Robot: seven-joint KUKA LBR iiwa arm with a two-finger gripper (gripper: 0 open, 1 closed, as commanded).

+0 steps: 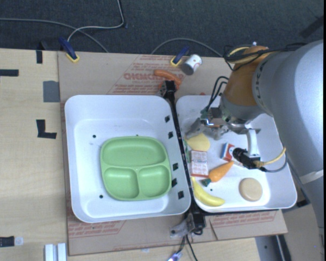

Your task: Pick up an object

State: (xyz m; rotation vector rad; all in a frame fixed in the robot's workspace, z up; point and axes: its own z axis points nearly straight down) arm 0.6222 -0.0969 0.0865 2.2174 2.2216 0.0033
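Reaching in from three o'clock, the grey arm had its gripper low over the upper left part of the right bin, at about ten o'clock of that bin. How its fingers stood I could not tell, since the wrist and cabling covered them, and nothing could be seen held between them. The nearest thing to pick was a pale yellow rounded piece, lying just beside the gripper toward seven o'clock, touching or nearly touching it; it had no clear long axis. Beyond it in the same direction lay a small printed packet, its long side running twelve to six o'clock. A toy carrot lay near at six o'clock, its long axis slanting from two o'clock down to eight o'clock, green end lowest. A banana lay further off at six o'clock along the bin's lower wall, its length running roughly ten to four o'clock. A round tan disc sat at about five o'clock, well apart, and a small red and white box lay near at four o'clock. The left bin held a green divided plate. As for writing, red lettering showed on the cardboard at twelve o'clock of the bins, inverted and too blurred to read; the print on the packet and box was likewise too small.
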